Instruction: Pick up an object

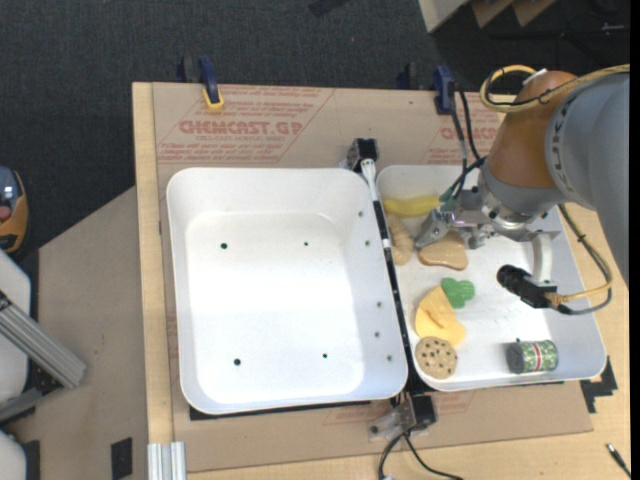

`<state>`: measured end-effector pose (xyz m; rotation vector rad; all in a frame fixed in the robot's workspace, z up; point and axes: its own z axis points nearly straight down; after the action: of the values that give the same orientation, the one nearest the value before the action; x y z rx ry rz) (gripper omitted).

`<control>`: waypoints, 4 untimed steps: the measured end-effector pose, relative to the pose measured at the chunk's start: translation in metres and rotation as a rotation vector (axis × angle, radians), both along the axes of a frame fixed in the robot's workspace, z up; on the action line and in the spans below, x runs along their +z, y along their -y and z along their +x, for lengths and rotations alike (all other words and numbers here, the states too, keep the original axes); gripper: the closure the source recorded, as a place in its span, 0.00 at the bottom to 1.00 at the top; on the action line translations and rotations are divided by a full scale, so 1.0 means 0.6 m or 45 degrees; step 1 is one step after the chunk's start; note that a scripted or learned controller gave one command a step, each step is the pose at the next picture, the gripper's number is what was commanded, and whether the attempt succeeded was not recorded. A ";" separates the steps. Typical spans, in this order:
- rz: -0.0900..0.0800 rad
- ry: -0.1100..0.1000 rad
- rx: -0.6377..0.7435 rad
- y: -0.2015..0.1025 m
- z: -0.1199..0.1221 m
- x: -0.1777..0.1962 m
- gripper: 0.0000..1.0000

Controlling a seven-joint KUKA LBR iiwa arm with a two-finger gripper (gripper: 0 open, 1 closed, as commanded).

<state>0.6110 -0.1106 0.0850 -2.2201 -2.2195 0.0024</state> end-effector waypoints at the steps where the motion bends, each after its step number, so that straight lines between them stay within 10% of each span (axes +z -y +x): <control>1: -0.002 -0.026 0.009 -0.014 0.079 -0.002 0.00; 2: 0.005 -0.039 0.007 -0.010 0.081 -0.007 0.00; 3: 0.005 -0.034 0.006 -0.011 0.083 0.011 1.00; 4: 0.005 -0.035 0.007 -0.011 0.083 0.011 0.00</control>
<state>0.6607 -0.1039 0.0915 -2.1981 -2.2099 0.0285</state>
